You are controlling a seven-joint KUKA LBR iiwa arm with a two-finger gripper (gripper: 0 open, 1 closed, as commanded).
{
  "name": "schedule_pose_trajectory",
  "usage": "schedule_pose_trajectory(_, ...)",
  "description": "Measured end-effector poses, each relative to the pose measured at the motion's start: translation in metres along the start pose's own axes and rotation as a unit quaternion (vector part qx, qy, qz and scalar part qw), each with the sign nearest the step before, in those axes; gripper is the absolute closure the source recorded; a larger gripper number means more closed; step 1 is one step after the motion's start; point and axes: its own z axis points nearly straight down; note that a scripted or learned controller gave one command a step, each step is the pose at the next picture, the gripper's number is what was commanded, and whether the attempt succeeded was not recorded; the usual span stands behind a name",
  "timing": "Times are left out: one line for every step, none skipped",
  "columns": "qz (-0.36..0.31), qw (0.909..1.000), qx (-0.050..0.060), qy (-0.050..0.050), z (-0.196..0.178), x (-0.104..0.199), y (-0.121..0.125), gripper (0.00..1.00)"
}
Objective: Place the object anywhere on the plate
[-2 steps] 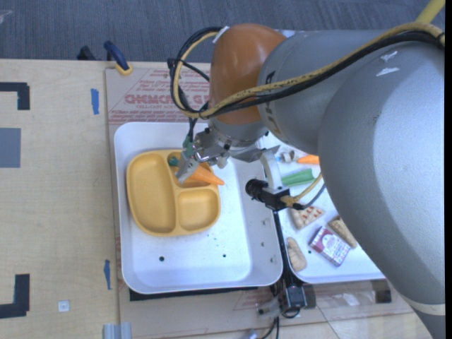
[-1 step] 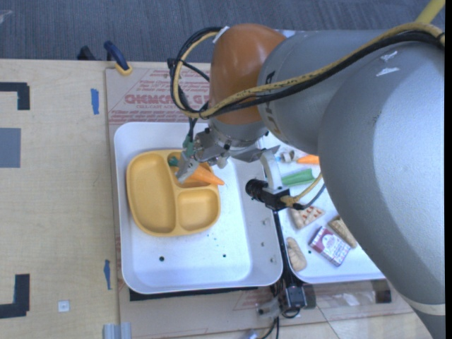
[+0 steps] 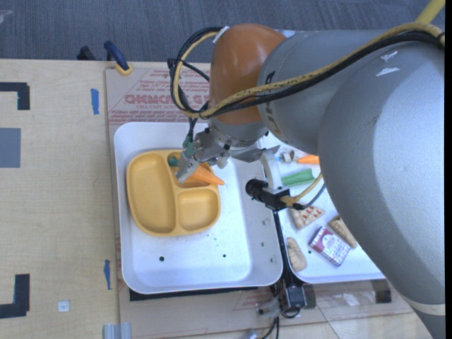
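Note:
A yellow divided plate (image 3: 159, 196) lies in the left white bin (image 3: 191, 260). My gripper (image 3: 189, 162) hangs over the plate's upper right rim, below the orange wrist band. An orange carrot-like toy (image 3: 207, 177) with a green top sits between the fingers, at the rim of the plate's small upper right compartment. The fingers are closed around its green end.
The right bin (image 3: 353, 267) holds several toy foods: a green piece (image 3: 296, 178), a small carrot (image 3: 308, 159), a pizza slice (image 3: 308, 216), a purple packet (image 3: 330, 245) and a bread piece (image 3: 296, 253). The arm's grey body covers the right side.

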Motion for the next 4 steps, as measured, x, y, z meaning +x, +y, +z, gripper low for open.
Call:
schedule_pose_trajectory(0.000, 1.0000, 0.000, 0.000, 0.0000, 0.0000, 0.0000, 0.00)
schedule_pose_trajectory(0.000, 1.0000, 0.000, 0.000, 0.0000, 0.0000, 0.0000, 0.00)
schedule_pose_trajectory(0.000, 1.0000, 0.000, 0.000, 0.0000, 0.0000, 0.0000, 0.00)
schedule_pose_trajectory(0.000, 1.0000, 0.000, 0.000, 0.0000, 0.0000, 0.0000, 0.00)
